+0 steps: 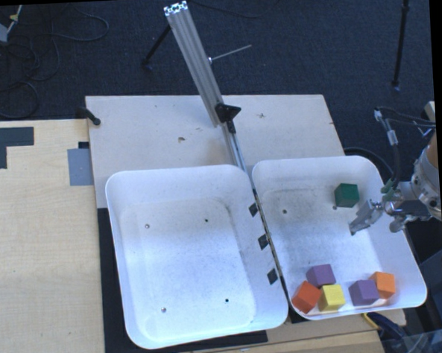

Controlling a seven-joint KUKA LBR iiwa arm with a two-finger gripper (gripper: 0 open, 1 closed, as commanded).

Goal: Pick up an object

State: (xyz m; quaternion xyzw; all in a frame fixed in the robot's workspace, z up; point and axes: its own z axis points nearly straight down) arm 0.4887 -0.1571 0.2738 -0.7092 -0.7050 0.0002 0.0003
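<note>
The pincer (379, 220) sits at the right rim of the right bin (281, 177), its grey metal parts small and blurred; whether its fingers are apart or together cannot be told, and nothing is seen between them. The arm (430, 174) behind it is cut off at the right, with little more than the wrist in view.

Just left of the pincer, a dark green cube (347, 195) rests on the bin floor, apart from it. Along the near wall of the same bin lie five small matt blocks: a red-orange block (306, 297), a purple block (321, 275), a yellow block (333, 297), a second purple block (362, 292) and an orange block (384, 284). The orange one touches its purple neighbour; the other three are clustered close together.

The left bin (125, 193) is shallow white plastic with rounded corners and a faintly speckled floor. Black clips join the two bins. A ribbed aluminium rail (196, 58) slants up from the pale table (151, 131) at the far side.
</note>
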